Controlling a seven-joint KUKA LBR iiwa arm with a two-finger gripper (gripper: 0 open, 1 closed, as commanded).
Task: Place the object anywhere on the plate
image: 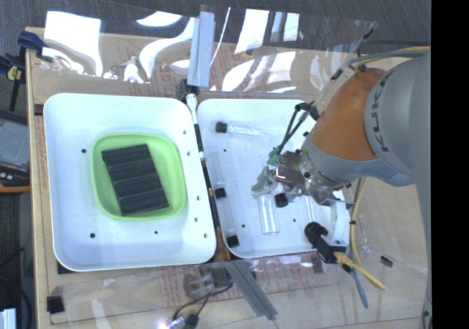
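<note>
Two white bins sat side by side on the surface [110, 287], and we read them from the left. The left bin [66, 174] carried a green plate [99, 163] near its middle, and a dark ribbed block [135, 177] already lay on that plate, running from about 11 o'clock to 5 o'clock.

Across the divider, the right bin [234, 166] held a clear tube [269, 216] toward 6 o'clock, lying roughly upright in the view, with a small pale piece [242, 130] and a dark bit [220, 127] near 11 o'clock. We took the tube for the likeliest object of the task, though we could not be sure.

The claw [282, 188] hung low over the right bin at its centre, just above the top end of the tube, under the grey arm [381, 130] that entered from 3 o'clock. We could not tell how far it stood open, nor whether it had anything in hold; the metal parts blurred together and we saw nothing between them.

We judged the step in hand to be the grasp. To do it well, we would centre on the tube's midlength, with the closing direction set across its narrow width, since a smooth round tube may roll or slip out. The carry would then run toward 9 o'clock, rising enough to clear both bin walls, and the release should fall on the bare green rim area beside the block.
</note>
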